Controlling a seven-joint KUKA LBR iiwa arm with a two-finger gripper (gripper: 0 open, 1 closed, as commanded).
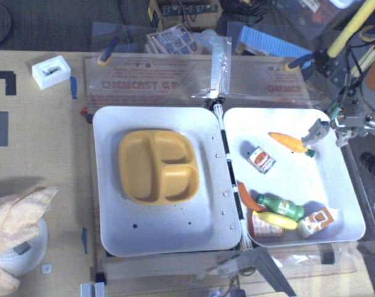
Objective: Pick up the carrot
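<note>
I read this as a robotics lab: my camera looks down on a plywood bench bearing two white bins fenced behind by clear acrylic sheets. Beyond the bench, cables trail over dark carpet beside a cardboard box of papers. Toy food and a yellow tray serve as test props.

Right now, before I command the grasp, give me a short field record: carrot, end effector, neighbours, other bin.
carrot: right bin, upper part, lying flat
end effector: at the carrot's right tip, not holding it
nearest neighbour: small can, below-left of carrot, apart from it
cluster: green bottle, banana, carton at bin's lower edge
left bin: yellow divided plate
</note>
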